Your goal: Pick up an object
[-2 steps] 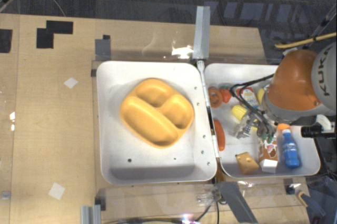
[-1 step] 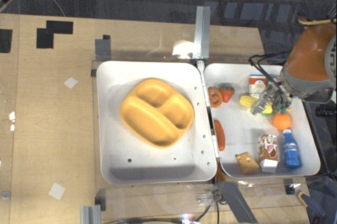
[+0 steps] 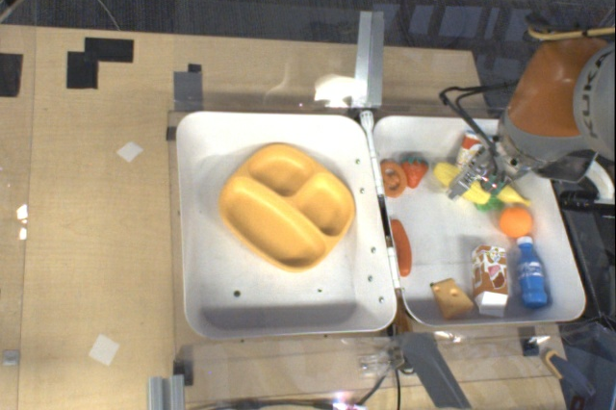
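A: Where do the things to pick lie?

B: All in the right bin. A yellow toy lies near that bin's far right corner, and the gripper is down right at it, touching or almost touching its far left side.

A: How do the jaws stand?

B: That cannot be told; the metal parts blur together against the toy, and nothing is plainly seen between them.

A: What lies around it?

B: An orange ball is just beside the yellow toy, toward the bin's right wall. A small yellow piece lies to the left of the gripper, and further left, near the bin's left wall, sit a red strawberry and a brown ring-shaped toy. A red sausage lies along the left wall, halfway down. At the near edge there is a tan wedge, a small carton and a blue bottle, the carton and the bottle side by side.

A: And the arm?

B: The grey arm with its orange band comes in over the bin's far right corner.

A: The other bin?

B: The left bin holds a yellow divided plate in its middle. Both bins rest on the pale wooden worktop.
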You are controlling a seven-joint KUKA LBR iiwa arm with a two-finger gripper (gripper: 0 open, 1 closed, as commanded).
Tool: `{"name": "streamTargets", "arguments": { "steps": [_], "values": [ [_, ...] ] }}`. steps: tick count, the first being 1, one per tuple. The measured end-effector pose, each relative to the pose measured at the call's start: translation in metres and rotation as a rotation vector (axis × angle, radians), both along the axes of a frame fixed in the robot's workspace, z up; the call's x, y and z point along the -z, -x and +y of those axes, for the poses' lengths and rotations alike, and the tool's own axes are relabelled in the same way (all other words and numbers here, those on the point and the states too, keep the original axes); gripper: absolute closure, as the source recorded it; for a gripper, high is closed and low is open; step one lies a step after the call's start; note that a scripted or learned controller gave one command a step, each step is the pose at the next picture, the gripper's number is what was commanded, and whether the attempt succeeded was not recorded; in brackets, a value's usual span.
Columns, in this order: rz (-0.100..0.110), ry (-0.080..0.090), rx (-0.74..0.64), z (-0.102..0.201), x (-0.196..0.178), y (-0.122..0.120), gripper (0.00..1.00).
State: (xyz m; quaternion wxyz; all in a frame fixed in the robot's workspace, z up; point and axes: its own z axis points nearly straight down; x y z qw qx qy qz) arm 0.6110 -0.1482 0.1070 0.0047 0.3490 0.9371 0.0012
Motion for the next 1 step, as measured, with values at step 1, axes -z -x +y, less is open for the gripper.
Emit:
{"name": "streamTargets", "arguments": {
  "steps": [1],
  "values": [
    [-0.01, 0.003, -0.007, 0.0005, -0.0141, -0.0032, 1.0]
  ]
}}
